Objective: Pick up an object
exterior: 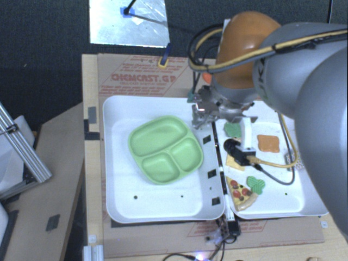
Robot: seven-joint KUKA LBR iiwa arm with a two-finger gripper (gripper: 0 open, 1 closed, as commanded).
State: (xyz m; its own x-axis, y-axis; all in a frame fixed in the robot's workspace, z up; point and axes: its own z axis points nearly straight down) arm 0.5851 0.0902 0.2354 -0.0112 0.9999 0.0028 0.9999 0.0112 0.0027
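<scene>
We are hovering the gripper (202,115), jaw state unclear, at frame center; the pizza (241,193) looks light, stiff; grip its edges.

You see: left bin (117,200) white | divided plate (166,148) pale green | right bin (288,200) white | toast piece (268,143) orange | pizza slice (242,193) yellow, red spots | leafy piece (255,184) green | arm (304,64) grey, orange band

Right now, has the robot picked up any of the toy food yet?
Not yet, it seems. The pincer sits by the divider between the bins, with no toy seen in it. The pizza slice, orange cracker and green leaf lie in the right bin. The green divided plate lies in the left bin. Grabbing remains.
</scene>
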